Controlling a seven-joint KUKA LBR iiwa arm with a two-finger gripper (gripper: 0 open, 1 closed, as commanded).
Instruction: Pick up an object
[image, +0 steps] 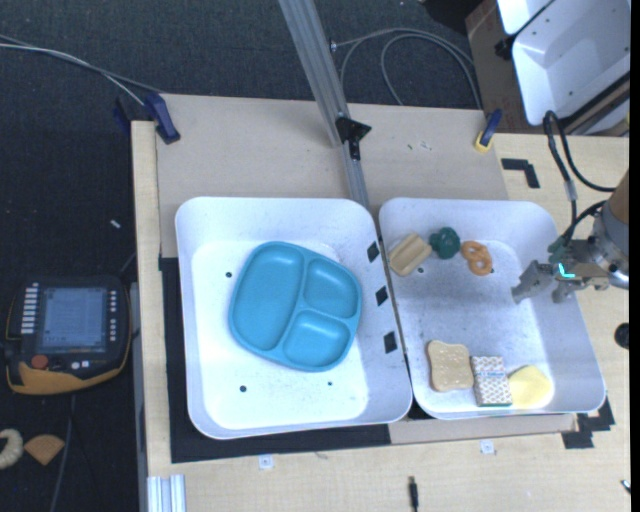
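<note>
Two white bins (200, 225) sit side by side, one holding a single blue divided plate (295, 305), the other six small food-like items (450, 366).

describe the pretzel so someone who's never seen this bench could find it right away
Look in the right bin, along its far edge, where three small items sit in a row. The pretzel is the rightmost, beside a dark green ball: orange-brown, twisted, with holes.
</note>
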